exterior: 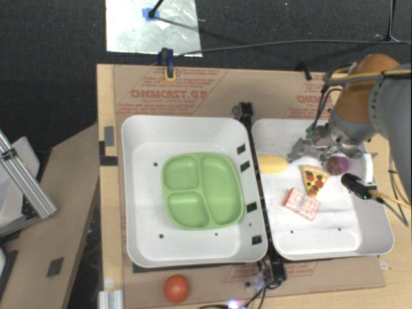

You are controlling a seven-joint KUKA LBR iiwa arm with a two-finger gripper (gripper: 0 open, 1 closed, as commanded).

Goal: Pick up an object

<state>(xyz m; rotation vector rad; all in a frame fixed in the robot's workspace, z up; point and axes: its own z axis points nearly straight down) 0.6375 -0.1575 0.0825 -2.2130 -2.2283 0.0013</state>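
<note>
Though blurred at the gripper (317,149), shows it low over the far half of the right bin (335,234), hemmed by a yellow piece (273,165), perhaps a toy banana, and a purple ball (337,165). Cannot tell whether the claw is open or closed. Finds the pizza slice (313,180) flat mid-bin, an orange wedge with red dots, near a red-and-white packet (301,203). Leaves bare floor along the near wall.

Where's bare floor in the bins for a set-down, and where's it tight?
Free: in the right bin, the front strip between the red-and-white packet and the front wall; in the left bin, the border around the green tray. Tight: the right bin's middle and back, where yellow piece, pizza slice, purple ball and gripper cluster.
</note>
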